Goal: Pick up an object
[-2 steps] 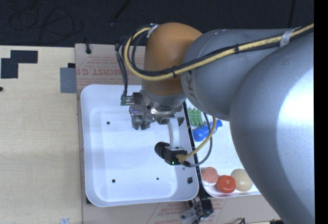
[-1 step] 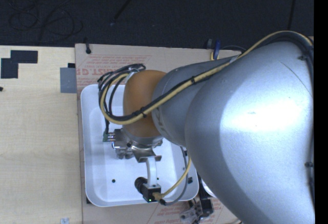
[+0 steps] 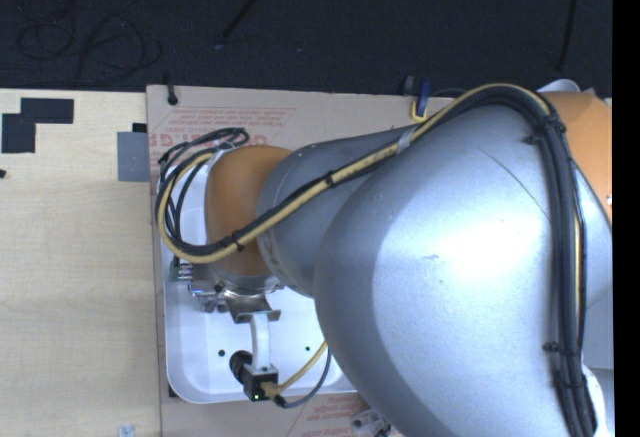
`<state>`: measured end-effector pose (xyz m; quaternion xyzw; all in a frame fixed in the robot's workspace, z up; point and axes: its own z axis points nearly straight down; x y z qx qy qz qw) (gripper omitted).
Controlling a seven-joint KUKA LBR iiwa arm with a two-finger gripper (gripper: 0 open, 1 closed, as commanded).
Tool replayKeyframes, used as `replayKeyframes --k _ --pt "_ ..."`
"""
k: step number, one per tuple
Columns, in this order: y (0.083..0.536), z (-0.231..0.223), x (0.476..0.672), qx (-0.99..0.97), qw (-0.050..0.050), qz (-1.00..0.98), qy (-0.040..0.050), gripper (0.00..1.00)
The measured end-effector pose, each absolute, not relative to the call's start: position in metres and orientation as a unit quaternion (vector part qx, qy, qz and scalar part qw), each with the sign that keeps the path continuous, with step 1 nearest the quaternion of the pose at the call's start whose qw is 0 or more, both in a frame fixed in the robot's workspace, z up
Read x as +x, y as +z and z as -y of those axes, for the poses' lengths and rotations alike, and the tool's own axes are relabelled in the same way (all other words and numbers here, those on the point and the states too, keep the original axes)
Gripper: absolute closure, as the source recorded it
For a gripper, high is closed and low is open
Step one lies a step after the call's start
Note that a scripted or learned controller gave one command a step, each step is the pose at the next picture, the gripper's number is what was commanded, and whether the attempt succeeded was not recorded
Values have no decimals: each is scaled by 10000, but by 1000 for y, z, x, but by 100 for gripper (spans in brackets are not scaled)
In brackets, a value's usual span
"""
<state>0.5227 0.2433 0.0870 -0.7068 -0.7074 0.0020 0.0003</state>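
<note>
Arm (image 3: 450, 255): enters from the right of the view. Its grey body covers most of the working area.

Orange band (image 3: 240, 210): sits directly above the tool (image 3: 236, 302). The tool points down into a white bin (image 3: 195, 365).

Tool state: cannot tell, as the wrist hides its working end from this angle.

Object: where it lies relative to the tool cannot be told, since the arm hides most of the bin. Bare bin floor shows just below and to the left of the tool. A dark speck (image 3: 221, 355) on it, near the tool, is too small to identify.

Black cables (image 3: 175, 185): looped beside the orange band, up and left of the tool.

Cardboard sheet (image 3: 290, 120): carries red print, lies under the bin and extends beyond the tool.

Surface (image 3: 70, 275): pale wood, well to the tool's left, with a grey patch (image 3: 131, 154) on it.
</note>
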Motion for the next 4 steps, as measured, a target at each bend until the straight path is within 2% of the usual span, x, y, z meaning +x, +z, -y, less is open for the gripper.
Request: replayKeyframes --k 1,2,3,4 --pt "211 -206 577 -7082 -36 7060 -45 100" --pt "202 -208 573 -7073 8 7069 20 0" --pt "382 -245 580 -7052 -26 7090 -76 0" --pt "470 -228 635 -7070 -23 7072 -32 0"
